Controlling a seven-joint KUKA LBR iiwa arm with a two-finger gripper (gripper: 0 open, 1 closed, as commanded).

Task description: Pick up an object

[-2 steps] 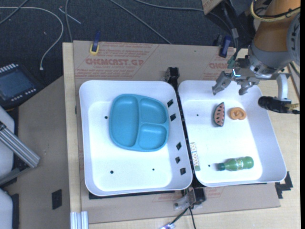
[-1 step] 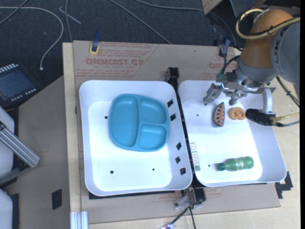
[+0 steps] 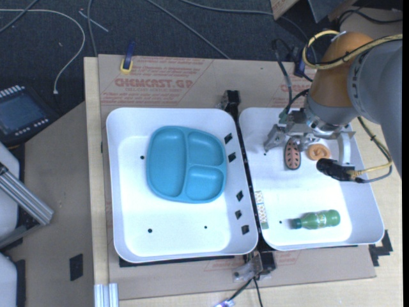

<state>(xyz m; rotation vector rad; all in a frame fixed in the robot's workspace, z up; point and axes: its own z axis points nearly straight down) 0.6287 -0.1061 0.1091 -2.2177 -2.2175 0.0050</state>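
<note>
So the grey arm with the orange band is down over the far part of the right-hand shallow white bin (image 3: 364,226), and its gripper (image 3: 300,136) sits right above a small brown oval thing (image 3: 293,154) with a little round tan piece (image 3: 317,151) just beside it, though I honestly can't tell if it's grabbing anything. A green plastic bottle (image 3: 317,220) lies on its side near the front of that bin, well apart from the gripper. The left white bin (image 3: 128,222) has a light blue divided plastic plate (image 3: 186,164) in it.
</note>
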